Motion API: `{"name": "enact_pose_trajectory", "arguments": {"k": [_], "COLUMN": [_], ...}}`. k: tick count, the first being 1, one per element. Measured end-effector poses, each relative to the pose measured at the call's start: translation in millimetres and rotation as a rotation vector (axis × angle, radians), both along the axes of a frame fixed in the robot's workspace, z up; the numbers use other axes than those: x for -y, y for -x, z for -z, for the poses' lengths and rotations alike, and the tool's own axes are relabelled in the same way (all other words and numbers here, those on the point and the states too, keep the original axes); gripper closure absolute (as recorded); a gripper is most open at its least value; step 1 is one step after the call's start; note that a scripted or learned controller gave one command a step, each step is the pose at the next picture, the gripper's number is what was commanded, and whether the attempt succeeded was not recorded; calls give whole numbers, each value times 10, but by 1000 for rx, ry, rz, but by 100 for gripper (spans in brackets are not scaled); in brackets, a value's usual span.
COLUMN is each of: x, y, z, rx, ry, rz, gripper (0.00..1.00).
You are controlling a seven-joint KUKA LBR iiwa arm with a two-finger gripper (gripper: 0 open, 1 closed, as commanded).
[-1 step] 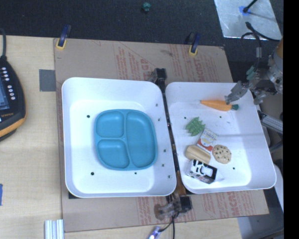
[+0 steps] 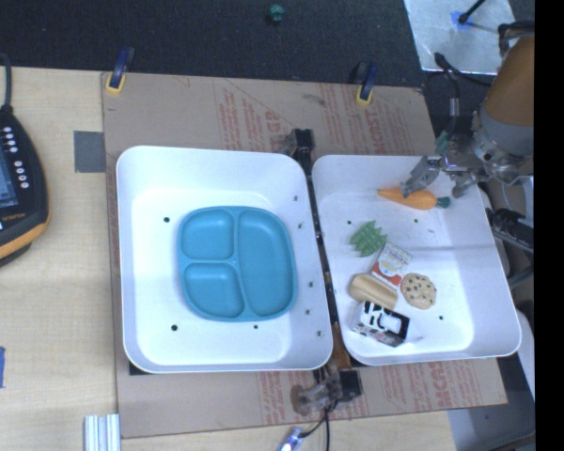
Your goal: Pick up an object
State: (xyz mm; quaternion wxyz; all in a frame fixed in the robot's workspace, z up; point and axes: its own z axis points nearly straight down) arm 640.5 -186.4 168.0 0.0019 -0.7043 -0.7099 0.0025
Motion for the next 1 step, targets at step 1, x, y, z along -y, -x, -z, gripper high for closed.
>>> {"name": "enact_pose_trajectory", "arguments": {"k": [1], "x": [-428], "y": [9], "z": [461], "rx": [1], "ry": [0], "rz": [1], "gripper": [0]}}
